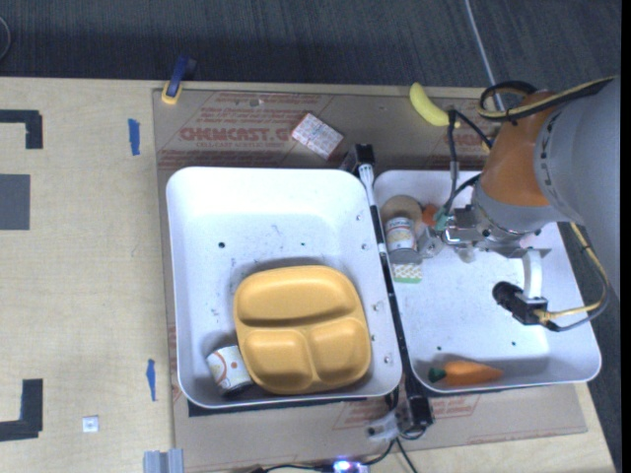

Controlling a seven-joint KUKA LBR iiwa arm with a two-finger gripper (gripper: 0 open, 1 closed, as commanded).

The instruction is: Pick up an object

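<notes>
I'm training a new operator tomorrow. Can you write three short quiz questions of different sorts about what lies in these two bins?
1. True or false: the yellow tray lies in the right bin.
2. Which thing lies at the right bin's near edge? A) carrot B) banana C) small ball
3. Fill in: the can sits beside the ____ wall of the right bin.

Key: 1 false, it lies in the left bin; 2 A, the carrot; 3 left.

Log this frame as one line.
claw at can, right bin | grasp unconfirmed | carrot front edge | yellow tray left bin
</notes>
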